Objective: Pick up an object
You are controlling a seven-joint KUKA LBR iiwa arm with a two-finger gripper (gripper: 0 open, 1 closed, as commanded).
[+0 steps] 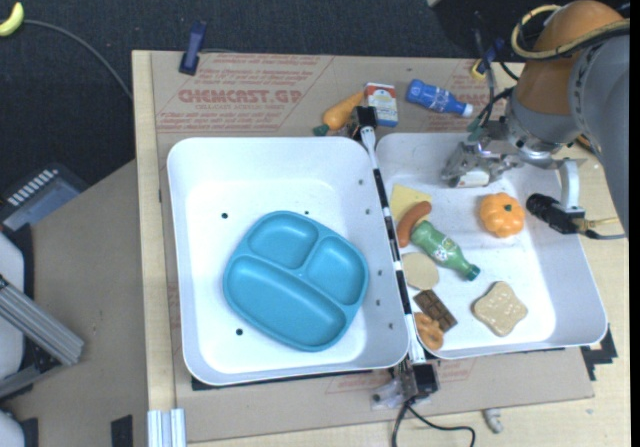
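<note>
— White plastic, both of them: two shallow bins side by side on the bench; the left bin (190, 235) holds one thing only, a blue divided plate (295, 278) with three compartments, lying a little near of the middle.

— And the right bin (570, 305)?

— Seven things, as far as I can count; one orange pumpkin (500, 214) right of centre; one green bottle (443, 249) lying on its side, slanted; one reddish sausage (413, 221) touching the bottle's far end; one pale yellow wedge (407, 200) just beyond the sausage; one slice of toast (499, 307) toward the near right; one pale round piece (421, 273) near the dividing wall; one brown and orange piece (433, 315) at the near left corner, too small to name.

— Where is the arm?

— It comes in from the right; the gripper (474, 165) is low over the far part of the right bin, left of the grey wrist and the orange band; whether it is clenched or released I cannot tell; it is apart from the pumpkin, which lies nearer and to its right.

— Anything outside the bins?

— On the bench beyond them, three: one orange carrot-like piece (344, 113), one small carton (381, 103), one blue bottle (437, 98) on its side; one blue clip (192, 48) at the far left edge.
</note>
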